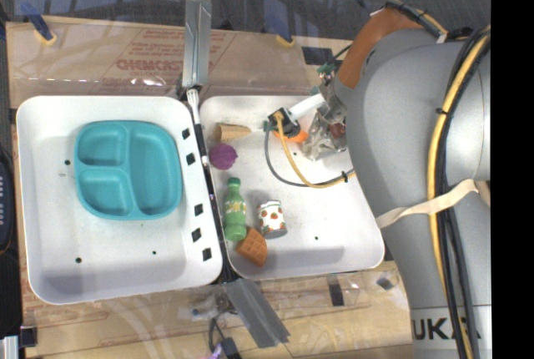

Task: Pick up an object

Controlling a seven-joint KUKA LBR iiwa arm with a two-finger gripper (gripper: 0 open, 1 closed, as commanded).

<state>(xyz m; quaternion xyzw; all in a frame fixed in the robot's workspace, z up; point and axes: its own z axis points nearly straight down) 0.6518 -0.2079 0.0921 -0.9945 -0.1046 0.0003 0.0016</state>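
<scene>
- Objects for picking lie in your right bin (334,245): one cone (233,131), one purple ball (223,155), one green bottle (234,209), one small can (271,218), one waffle piece (253,247).
- Your gripper (321,132) sits at that bin's far right edge beside looping cables (288,169); whether it is apart or together, you cannot tell.
- One teal divided tray (128,169) fills the left bin (42,207).

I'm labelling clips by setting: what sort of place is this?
Probably a robotics lab grasping bench, not a kitchen: a KUKA arm reaches over two white bins, one holding a teal divided plate, the other toy food such as a green bottle and small can.
</scene>
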